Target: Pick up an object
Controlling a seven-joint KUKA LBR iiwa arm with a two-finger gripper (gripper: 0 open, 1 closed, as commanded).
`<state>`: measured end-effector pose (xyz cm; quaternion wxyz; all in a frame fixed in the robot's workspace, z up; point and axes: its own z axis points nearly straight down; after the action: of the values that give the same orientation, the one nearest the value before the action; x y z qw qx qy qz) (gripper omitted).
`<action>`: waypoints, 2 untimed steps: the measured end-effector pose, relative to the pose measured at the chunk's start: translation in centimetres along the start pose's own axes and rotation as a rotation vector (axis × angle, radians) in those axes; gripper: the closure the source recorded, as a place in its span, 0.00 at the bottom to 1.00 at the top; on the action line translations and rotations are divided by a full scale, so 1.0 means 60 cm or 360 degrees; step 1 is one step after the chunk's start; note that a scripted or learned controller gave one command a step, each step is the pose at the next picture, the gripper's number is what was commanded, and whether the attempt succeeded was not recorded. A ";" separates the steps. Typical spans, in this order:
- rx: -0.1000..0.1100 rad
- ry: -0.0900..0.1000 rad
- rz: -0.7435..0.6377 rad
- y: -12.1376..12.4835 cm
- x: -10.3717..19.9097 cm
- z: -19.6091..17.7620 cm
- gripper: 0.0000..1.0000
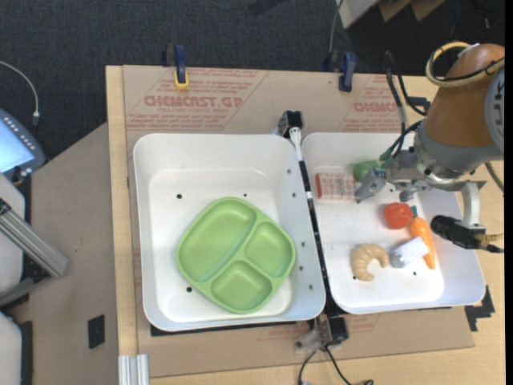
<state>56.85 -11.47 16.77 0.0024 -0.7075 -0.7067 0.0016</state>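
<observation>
1. A cardboard-topped bench (240, 95) bears two white bins; the left bin (152, 215) holds a green divided plate (234, 253).
2. The claw (391, 184) hangs over the right bin (449, 291), fingers apart, gripping nothing.
3. A red tomato (397, 214) lies just below it, beside a carrot (423, 237) and croissant (369, 261).
4. The tomato is probably light, smooth and inclined to roll; grip across its middle.

Bins (152, 215): smooth white plastic, showing a slight sheen. Divided plate (235, 253): matt green plastic. Bench board (240, 95): brown paper-faced sheet, looking dull. Croissant (368, 261), at five o'clock: looking matt, ridged.
</observation>
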 end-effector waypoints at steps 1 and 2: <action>0.0001 0.0002 -0.0001 -0.005 0.016 0.095 0.00; -0.0011 -0.0003 0.0002 -0.002 0.015 0.072 1.00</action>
<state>56.68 -10.58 12.45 -0.0007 -0.7079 -0.7063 -0.0003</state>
